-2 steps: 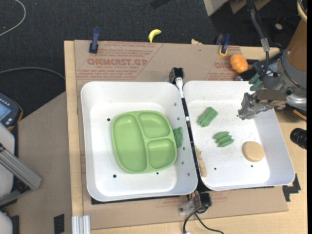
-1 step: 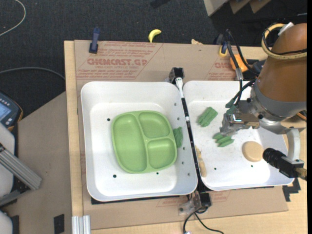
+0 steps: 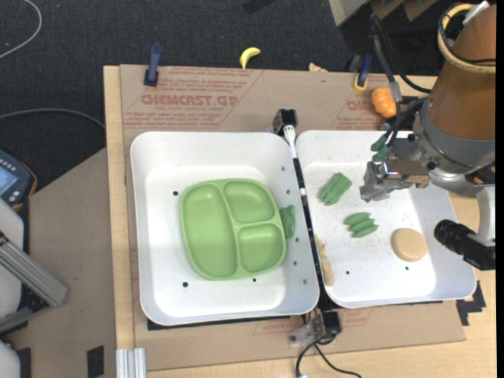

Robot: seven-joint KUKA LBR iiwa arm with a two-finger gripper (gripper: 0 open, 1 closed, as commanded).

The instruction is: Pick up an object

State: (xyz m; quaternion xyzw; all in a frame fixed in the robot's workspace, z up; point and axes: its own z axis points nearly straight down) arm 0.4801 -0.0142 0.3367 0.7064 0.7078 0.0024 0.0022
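My gripper (image 3: 378,187) hangs over the right bin (image 3: 370,290), near its middle rear. Two green bean-like pieces lie there: one (image 3: 335,187) just left of the gripper, another (image 3: 361,224) a little in front of it. A round tan cookie (image 3: 409,244) rests toward the bin's front right. Nothing shows between the fingers; their state is unclear from this angle.
The left bin (image 3: 157,290) holds a green divided plate (image 3: 233,228), with a small green piece (image 3: 287,220) by its right edge. A black-handled tool (image 3: 290,144) lies along the ridge between bins. An orange object (image 3: 383,101) and a yellow one (image 3: 250,55) sit on the cardboard behind.
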